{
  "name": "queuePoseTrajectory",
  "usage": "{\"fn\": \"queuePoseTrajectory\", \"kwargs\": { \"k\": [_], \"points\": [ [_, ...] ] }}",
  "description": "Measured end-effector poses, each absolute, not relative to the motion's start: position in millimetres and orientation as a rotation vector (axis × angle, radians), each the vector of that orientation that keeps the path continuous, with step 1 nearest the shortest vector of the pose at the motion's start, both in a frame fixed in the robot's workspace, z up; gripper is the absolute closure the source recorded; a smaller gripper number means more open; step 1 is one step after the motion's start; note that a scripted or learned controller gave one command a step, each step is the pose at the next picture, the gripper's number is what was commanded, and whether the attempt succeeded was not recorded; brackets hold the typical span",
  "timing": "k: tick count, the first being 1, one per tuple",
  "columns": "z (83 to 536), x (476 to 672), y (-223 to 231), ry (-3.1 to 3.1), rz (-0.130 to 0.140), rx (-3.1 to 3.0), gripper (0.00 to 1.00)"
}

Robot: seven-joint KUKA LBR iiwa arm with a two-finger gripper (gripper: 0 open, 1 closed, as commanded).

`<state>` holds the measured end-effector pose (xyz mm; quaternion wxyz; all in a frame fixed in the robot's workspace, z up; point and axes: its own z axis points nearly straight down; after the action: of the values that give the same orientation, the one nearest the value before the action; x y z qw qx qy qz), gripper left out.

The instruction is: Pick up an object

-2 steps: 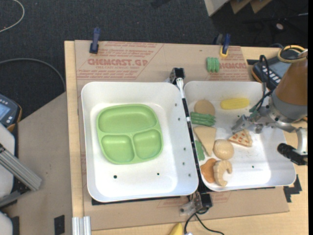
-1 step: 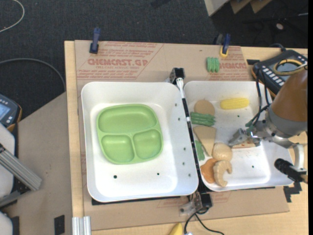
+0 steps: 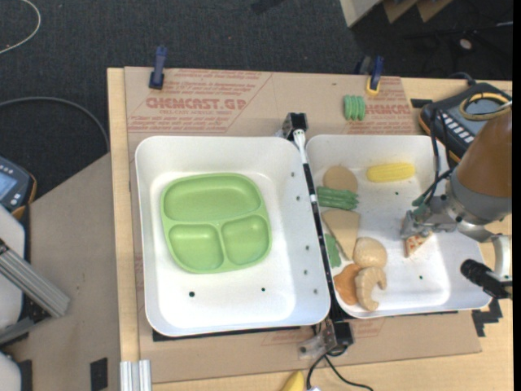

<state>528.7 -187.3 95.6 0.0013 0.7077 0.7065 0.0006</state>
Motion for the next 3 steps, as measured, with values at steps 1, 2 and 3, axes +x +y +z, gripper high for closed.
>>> {"fn": "queuePoseTrajectory", "kwargs": {
  "k": [1, 2, 3],
  "points": [
    [142.6, 572.5, -153.2, 2.223, 0.008, 2.211, 1.00],
    [191.1, 514.6, -87.3, 2.230, 0.005, 2.218, 1.00],
    [205.5, 477.3, -154.1, 2.213, -0.004, 2.230, 1.00]
  ]
}}
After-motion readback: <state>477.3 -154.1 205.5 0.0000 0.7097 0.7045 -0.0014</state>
